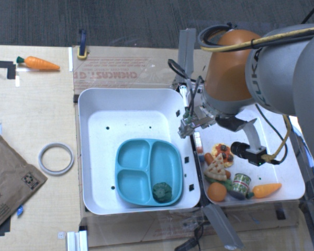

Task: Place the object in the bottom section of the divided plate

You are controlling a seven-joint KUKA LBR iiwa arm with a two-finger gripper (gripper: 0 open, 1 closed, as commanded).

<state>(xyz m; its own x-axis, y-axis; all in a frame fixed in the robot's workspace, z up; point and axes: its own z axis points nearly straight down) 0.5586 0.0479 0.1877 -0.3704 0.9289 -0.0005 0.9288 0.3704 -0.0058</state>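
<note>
Green and lumpy, the little veggie (161,191) sits in the bottom right part of the blue plate (141,163), in the left bin (94,140). It lies down and left of the gripper (187,125), well apart. I cannot tell if the gripper is open or closed. Toy food (220,163) fills the right bin (293,182), with nothing in between.

Turquoise divided plate (146,163), dark green lump (161,191), white bins (94,140), orange carrot (38,63).

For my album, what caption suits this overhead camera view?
Green lump lies in blue plate; arm hovers over food bin.
</note>
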